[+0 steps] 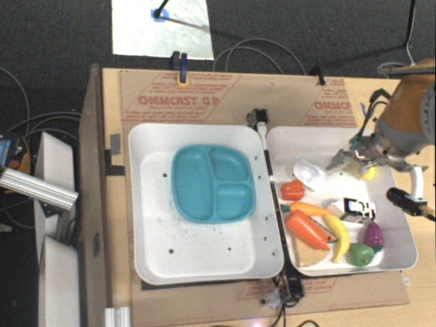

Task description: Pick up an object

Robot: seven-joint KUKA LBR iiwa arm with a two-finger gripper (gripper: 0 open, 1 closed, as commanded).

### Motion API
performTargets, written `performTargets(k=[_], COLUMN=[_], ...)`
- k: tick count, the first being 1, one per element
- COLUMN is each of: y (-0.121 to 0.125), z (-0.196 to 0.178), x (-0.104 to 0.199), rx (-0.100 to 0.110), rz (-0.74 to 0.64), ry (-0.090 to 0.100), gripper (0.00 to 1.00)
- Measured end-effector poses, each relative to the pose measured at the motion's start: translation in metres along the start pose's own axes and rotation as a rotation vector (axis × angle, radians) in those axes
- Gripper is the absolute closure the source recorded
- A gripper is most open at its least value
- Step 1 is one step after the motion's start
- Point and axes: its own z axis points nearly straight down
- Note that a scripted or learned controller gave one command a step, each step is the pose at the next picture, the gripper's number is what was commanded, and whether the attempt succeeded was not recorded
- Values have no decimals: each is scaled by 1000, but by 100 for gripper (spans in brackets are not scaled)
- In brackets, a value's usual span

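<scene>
Poised over the back part of the right-hand shallow white bin point(407, 254), reaching in from the right: the grey arm's two-finger hand point(355, 155). Impossible to tell whether released or clenched; no object visibly in its grasp.

Nearest candidate by far: a small rounded yellow object point(368, 172), just beside the hand on its near side, too small to name with confidence. Judged to need only a short drop and a slight shift toward the front of the bin.

Farther toward the front of the same bin, well apart from the hand, a crowded cluster:
- black-and-white toy car point(359, 208), roughly straight in front of the hand
- curved yellow plastic banana point(338, 236), long axis running from back to front with a slight lean
- orange-red carrot-shaped toy point(310, 229), lying diagonally, touching or nearly touching the banana
- round green fruit point(361, 254) and purple fruit point(372, 235), close together at the front
- round red tomato-like toy point(293, 190) and a crumpled white piece point(310, 174), off to the hand's left in the view, near the divider

Probably harder to grip cleanly there, given the crowding.

Left-hand white bin point(153, 251), holding a teal divided plastic plate point(212, 184): well away across the divider, unlikely to matter for this try.
</scene>
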Motion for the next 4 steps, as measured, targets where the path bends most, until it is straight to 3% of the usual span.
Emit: performTargets(k=[1, 2, 3, 4], y=[57, 52, 36, 16], z=[-80, -2, 24, 4], x=[-5, 14, 3, -7], rx=[-15, 3, 0, -2], rz=[-2, -1, 4, 5], ry=[-15, -9, -11, -11], gripper=[0, 0, 0, 0])
